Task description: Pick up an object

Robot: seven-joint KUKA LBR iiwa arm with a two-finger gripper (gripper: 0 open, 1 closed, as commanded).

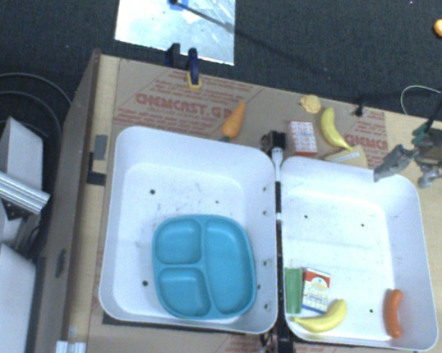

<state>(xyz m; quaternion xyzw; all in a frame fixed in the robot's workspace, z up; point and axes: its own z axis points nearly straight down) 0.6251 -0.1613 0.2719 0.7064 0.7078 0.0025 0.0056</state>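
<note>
In the right bin [361, 235], near its front edge, lie a yellow banana [325, 317], a red and white carton [316, 290], a green packet [293, 289] and an orange sausage [393, 313]. A blue divided plate [205, 266] rests in the left bin [164, 171]. My gripper [410, 168] hangs over the far right corner of the right bin, well away from those items. It is open, with its two grey fingers [389, 163] spread and nothing between them.
Behind the bins on the cardboard lie a carrot [233, 120], a small box [302, 137], a second banana [332, 129] and blue clamps [183, 57]. A black cable runs along the seam between the bins [276, 213]. Metal rails and cables sit at the left.
</note>
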